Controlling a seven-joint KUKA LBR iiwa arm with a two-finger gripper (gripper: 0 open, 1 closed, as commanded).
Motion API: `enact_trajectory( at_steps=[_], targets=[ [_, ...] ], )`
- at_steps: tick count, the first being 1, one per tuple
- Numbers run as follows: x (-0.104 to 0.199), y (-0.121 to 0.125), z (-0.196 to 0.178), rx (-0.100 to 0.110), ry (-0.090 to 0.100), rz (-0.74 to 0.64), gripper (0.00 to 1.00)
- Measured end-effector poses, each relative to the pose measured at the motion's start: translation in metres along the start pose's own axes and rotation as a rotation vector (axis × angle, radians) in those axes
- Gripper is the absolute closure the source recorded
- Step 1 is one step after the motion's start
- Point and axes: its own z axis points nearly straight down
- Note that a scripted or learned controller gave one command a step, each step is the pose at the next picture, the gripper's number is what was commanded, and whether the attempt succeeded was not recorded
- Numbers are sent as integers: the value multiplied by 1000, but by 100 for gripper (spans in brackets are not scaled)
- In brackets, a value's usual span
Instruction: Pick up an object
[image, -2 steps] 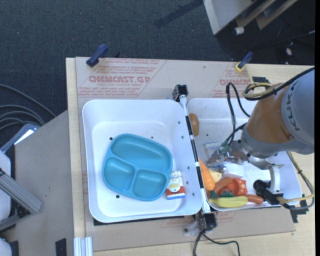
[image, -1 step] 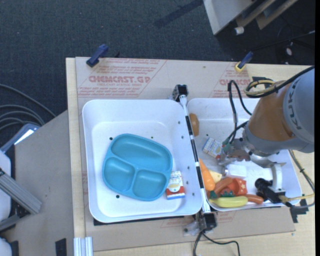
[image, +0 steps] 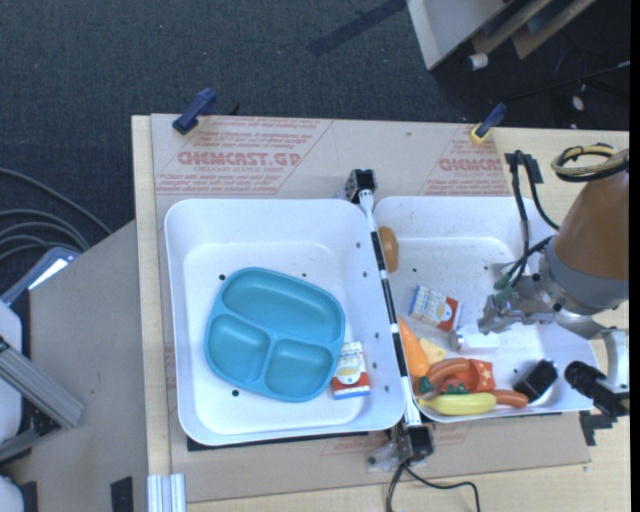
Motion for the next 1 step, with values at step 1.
enact_trajectory(
  at_steps=[1],
  targets=[
    [0,0,0,0,0,0,0]
  ],
)
